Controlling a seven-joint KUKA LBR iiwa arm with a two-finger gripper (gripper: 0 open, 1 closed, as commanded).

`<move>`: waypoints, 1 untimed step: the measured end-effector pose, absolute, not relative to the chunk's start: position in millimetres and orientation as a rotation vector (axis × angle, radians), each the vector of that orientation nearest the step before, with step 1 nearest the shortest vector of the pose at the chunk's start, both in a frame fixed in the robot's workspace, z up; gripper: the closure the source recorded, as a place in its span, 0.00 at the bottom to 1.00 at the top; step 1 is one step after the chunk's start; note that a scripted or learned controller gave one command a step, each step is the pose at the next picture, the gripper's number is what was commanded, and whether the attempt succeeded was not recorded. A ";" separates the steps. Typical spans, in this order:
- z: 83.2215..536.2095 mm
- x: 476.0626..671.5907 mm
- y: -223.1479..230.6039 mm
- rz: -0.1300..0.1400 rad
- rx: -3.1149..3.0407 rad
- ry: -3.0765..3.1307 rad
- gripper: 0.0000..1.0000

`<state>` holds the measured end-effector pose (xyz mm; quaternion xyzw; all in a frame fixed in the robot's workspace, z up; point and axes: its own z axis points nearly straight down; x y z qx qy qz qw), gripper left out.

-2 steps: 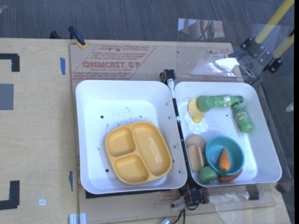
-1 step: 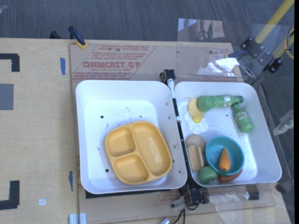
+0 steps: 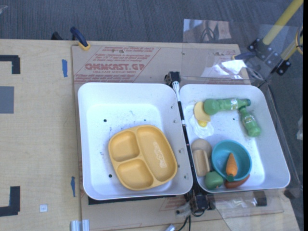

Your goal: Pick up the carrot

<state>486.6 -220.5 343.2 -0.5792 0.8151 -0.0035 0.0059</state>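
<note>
A small orange carrot lies inside a blue bowl in the near part of the right bin. The carrot points away from the camera, its thick end toward the bowl's near rim. The bowl sits partly on a red-brown object at its near edge.
The right bin also holds a green bottle, a smaller green bottle, a fried egg toy, a tan bread-like piece and a green round item. A yellow divided plate lies in the left bin.
</note>
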 end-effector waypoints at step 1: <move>342.6 486.5 -220.5 -0.009 -1.813 2.552 0.00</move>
